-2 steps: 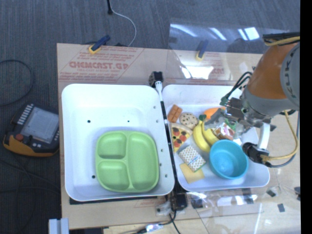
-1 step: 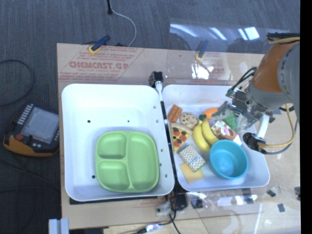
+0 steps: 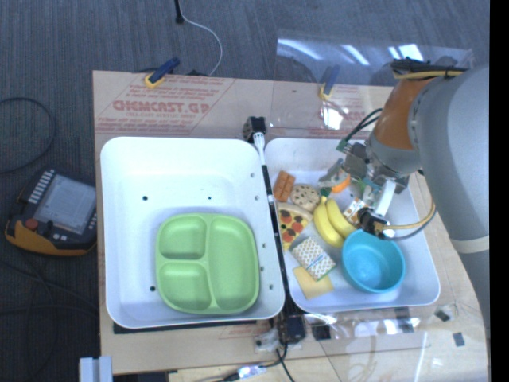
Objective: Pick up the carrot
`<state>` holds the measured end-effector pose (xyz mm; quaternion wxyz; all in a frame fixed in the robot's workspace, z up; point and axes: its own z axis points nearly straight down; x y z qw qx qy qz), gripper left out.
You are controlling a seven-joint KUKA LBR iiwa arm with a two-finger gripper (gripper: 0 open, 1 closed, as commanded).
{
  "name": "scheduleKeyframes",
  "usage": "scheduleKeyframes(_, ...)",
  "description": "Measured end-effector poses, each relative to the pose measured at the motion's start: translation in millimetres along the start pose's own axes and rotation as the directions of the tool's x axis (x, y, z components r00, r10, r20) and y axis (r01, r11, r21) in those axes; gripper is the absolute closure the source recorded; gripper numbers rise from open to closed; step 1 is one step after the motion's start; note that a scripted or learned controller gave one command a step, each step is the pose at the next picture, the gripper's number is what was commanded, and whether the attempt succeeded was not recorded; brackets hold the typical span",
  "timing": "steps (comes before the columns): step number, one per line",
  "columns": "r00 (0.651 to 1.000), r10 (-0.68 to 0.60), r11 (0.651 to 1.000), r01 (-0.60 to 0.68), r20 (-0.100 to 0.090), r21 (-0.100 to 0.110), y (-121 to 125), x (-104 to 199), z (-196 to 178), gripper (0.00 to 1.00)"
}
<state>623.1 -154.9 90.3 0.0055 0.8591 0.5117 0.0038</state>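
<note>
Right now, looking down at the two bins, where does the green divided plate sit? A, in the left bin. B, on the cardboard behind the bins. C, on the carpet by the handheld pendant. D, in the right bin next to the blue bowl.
A: the green divided plate lies flat on the floor of the left bin, while the blue bowl and the toy foods are in the right bin.

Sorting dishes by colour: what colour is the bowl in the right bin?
Light blue; the bowl shows plainly in the camera view, beside the bananas.
</note>
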Motion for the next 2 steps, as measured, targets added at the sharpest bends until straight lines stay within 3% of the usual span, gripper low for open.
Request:
scheduleKeyframes(1,1.000,-0.002,1.000,0.002,0.003,-0.001,0.5,-0.4,-10.3,1.00)
scheduleKeyframes(2,0.997,-0.077,0.997,0.077,-0.003,0.010,-84.9,62.1,-99.8,1.00)
